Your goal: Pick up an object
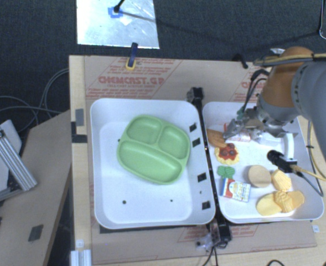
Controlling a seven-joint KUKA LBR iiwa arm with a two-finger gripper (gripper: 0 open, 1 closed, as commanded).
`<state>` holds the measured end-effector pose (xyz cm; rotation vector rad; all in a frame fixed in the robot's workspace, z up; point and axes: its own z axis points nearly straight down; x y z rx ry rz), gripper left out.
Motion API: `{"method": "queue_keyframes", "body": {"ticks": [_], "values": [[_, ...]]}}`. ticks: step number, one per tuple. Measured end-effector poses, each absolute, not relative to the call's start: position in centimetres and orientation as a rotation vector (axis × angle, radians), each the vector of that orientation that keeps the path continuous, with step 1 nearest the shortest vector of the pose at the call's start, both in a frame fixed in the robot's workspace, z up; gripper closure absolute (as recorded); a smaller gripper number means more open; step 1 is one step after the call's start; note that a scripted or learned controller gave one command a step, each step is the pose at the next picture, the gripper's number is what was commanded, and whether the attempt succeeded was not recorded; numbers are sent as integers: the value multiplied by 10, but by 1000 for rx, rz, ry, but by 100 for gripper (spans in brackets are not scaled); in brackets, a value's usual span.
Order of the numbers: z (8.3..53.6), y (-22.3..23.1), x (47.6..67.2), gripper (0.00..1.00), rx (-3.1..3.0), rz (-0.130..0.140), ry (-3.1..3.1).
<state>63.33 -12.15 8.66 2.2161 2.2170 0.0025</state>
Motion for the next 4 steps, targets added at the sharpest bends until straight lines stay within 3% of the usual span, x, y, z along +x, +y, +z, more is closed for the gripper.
{"method": "queue_keyframes", "body": {"ticks": [1, 3, 4], "values": [[97, -121, 634, 100, 2217, 6, 2215], [209, -117, 636, 100, 2212, 6, 2224], [225, -117, 637, 100, 2213, 4, 2225]]}}
